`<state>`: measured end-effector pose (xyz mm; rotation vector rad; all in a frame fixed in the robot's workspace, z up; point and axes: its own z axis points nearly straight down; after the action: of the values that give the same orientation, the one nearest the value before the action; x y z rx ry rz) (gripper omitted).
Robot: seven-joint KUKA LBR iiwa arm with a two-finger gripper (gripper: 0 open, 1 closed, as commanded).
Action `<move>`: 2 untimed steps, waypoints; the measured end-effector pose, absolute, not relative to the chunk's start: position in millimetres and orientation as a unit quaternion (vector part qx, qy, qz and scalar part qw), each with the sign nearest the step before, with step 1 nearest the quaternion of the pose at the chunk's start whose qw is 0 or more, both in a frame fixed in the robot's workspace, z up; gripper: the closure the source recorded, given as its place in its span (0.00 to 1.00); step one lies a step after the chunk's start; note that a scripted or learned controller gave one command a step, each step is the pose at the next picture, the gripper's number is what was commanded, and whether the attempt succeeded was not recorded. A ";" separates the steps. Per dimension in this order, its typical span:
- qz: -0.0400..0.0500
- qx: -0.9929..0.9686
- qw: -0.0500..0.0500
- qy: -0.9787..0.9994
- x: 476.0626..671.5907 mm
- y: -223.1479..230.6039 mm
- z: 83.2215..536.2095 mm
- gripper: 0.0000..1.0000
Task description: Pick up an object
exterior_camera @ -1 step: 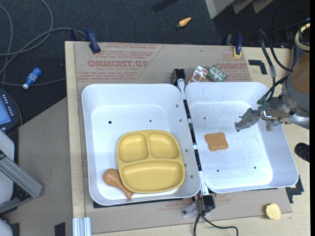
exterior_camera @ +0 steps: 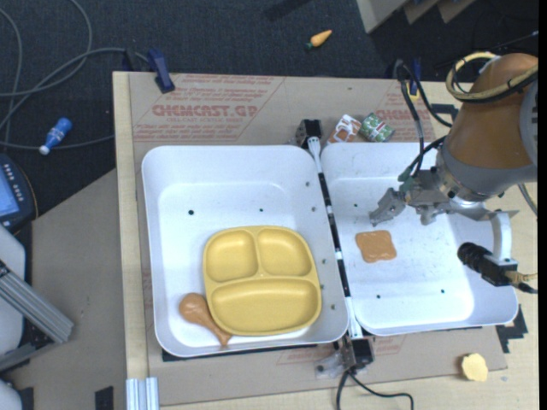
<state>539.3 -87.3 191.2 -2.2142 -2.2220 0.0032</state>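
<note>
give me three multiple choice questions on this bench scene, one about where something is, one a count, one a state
1. Where does the yellow divided plate lie?
A. in the left bin
B. in the right bin
C. on the floor

2. How many compartments does the yellow divided plate have?
A. two
B. three
C. five

3. How does the gripper stand to the tan flat piece?
A. it holds the piece lifted
B. it presses the piece flat
C. it hangs just above and beside the piece, which lies on the bin floor

Answers:
1. A, the plate rests in the left bin, beside a tan drumstick-shaped toy.
2. B, two small sections sit above one wide one.
3. C, the piece lies flat in the right bin, with nothing between the fingers.
</note>
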 end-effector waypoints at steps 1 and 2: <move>0.003 -0.707 0.005 -0.707 539.7 -90.9 95.4 0.00; -0.001 -0.708 0.000 -0.706 542.4 -91.1 111.8 1.00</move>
<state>542.4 -91.1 111.8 -2.2243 -2.2197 -0.0016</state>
